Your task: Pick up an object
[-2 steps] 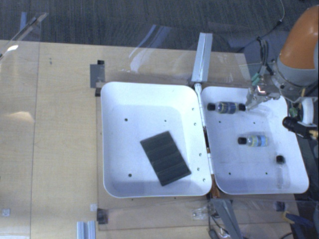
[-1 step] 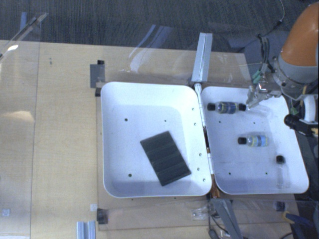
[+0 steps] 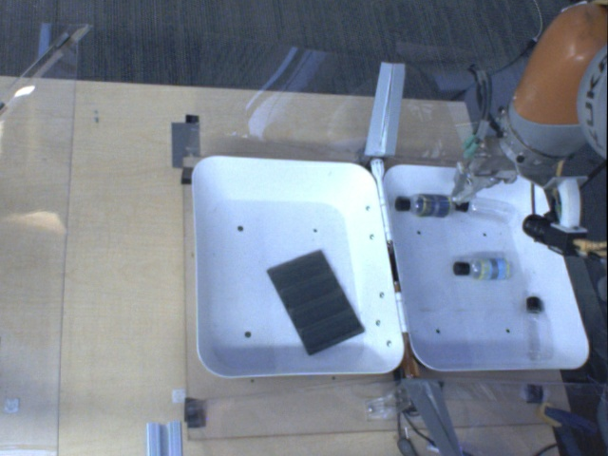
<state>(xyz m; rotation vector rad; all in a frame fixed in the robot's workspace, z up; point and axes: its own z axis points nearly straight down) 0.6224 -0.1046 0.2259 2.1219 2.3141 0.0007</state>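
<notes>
Approach step: gripper point(image 3: 467, 186), finger state impossible to tell, poised beside the bottle point(image 3: 432, 204) near the right bin's point(image 3: 560, 345) far edge; next, descend and close.

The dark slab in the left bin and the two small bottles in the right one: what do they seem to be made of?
The dark slab looks like matte charcoal foam or rubber, with faint ridges along its face and no shine; which one is unclear. The two small bottles look like clear glossy plastic or glass with black caps, since the white bin shows through them.
</notes>
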